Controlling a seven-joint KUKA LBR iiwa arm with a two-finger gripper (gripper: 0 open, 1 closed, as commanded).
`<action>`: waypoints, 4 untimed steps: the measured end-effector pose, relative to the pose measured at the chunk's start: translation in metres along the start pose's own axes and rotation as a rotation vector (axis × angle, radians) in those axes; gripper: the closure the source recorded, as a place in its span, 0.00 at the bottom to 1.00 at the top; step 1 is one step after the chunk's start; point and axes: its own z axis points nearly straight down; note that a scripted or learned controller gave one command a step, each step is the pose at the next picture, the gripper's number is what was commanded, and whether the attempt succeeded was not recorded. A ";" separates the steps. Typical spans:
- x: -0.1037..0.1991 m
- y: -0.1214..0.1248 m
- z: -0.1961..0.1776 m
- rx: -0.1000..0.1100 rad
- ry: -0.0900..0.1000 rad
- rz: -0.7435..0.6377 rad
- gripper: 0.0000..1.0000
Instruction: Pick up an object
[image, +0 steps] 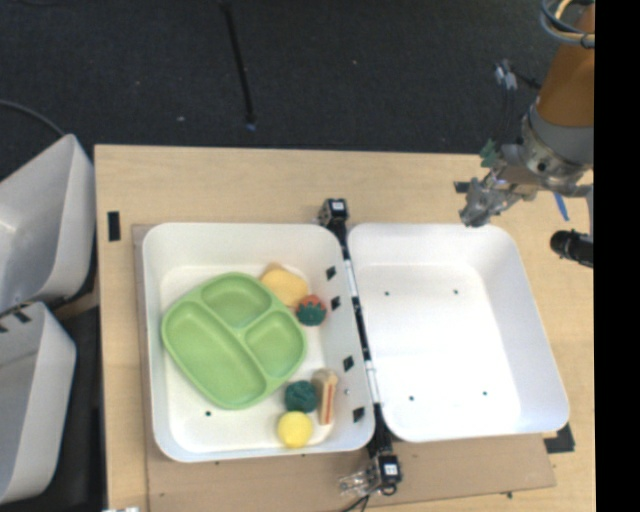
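The left bin (160, 300) holds a green divided plate (232, 338). Beside the plate's far edge lies a pale yellow piece (285, 285), and a small dark green and red item (311, 311) sits next to it. Near the bin's front lie a dark green ball (299, 396), a hot dog toy (326, 394) and a yellow ball (295, 429). My gripper (480, 208) hangs above the far edge of the right bin (450, 330), well away from all these objects. Nothing shows between its fingers.
The arm's orange band (566, 75) and grey wrist come in at the top right. Black clips (349, 330) run down the seam between the two bins. White containers (35, 230) stand off the bench's left side.
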 end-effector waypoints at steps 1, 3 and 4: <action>0.057 -0.002 0.018 0.002 0.000 0.000 1.00; 0.159 -0.022 0.042 0.003 0.000 0.000 1.00; 0.212 -0.023 0.056 0.003 0.000 0.000 1.00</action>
